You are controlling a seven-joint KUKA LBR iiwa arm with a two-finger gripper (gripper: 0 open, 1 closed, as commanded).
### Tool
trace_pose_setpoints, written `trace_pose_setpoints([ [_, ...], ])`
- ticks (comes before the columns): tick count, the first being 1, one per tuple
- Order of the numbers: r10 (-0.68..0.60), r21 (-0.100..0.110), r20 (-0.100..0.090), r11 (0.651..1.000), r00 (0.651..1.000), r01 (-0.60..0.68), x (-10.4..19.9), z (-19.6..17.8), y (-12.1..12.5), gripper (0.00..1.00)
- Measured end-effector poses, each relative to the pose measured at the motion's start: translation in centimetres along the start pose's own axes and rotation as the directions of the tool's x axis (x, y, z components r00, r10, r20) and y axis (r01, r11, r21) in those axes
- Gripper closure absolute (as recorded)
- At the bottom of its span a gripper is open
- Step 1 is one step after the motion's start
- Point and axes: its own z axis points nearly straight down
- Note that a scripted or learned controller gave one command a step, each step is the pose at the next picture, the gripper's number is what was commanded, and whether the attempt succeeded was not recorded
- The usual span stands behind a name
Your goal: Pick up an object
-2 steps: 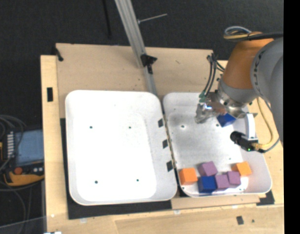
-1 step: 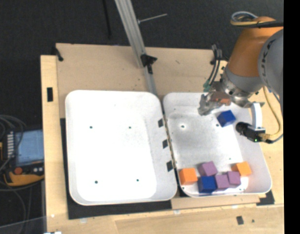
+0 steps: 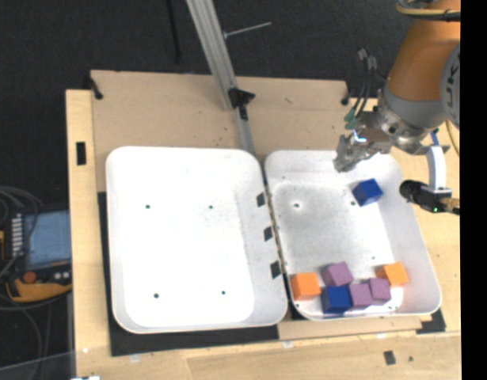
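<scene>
Blue cube [image 3: 367, 191] sits alone in the right bin [image 3: 322, 172], upper part of its floor, tilted a bit against the bin edges. Tool [image 3: 348, 155] hangs over the far edge of that bin, just up-left of the cube, apart from it; nothing visible between its tips. Can't tell how wide the tool is (tips too small and blurred).

Other blocks are bunched along the near edge of the right bin:
- orange block [image 3: 306, 284] at the near-left corner
- dark blue block [image 3: 336, 298] just right of it
- purple block [image 3: 337, 274] behind the dark blue one
- second purple block [image 3: 361, 294] and third purple block [image 3: 379, 289], side by side, touching
- second orange block [image 3: 396, 273] toward the near-right corner

Left bin [image 3: 188, 236] sits beside the right one on the desk [image 3: 148, 109], rims touching.
</scene>
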Motion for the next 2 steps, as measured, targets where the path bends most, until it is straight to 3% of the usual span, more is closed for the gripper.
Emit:
trace_pose_setpoints([
  [2,-0.003,0.008,-0.003,1.0,1.0,0.003,10.4,0.2,-1.5,1.0],
])
